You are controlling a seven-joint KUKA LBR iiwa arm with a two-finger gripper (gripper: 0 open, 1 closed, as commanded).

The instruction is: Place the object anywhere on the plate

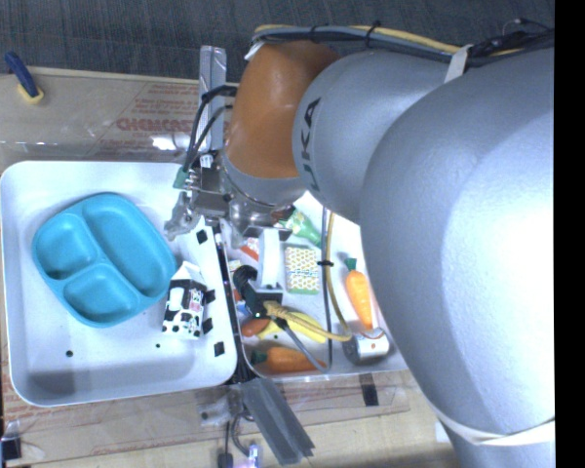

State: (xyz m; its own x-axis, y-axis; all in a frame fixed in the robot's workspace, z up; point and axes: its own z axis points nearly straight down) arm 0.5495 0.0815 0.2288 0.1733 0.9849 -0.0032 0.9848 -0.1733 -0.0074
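The small black-and-white toy cow (184, 311) beside the blue plastic divided plate (102, 257) looks light and stiff, easiest to grab around its middle; I cannot tell the hand's (217, 224) state.

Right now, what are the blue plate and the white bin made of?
The plate looks like moulded plastic: even sky-blue colour, rounded dividers between three compartments, and a soft matte sheen. The bin under it also looks like plastic, smooth and slightly glossy, with rounded corners and pale highlights along its rim; it could be coated metal, since the picture cannot settle that.
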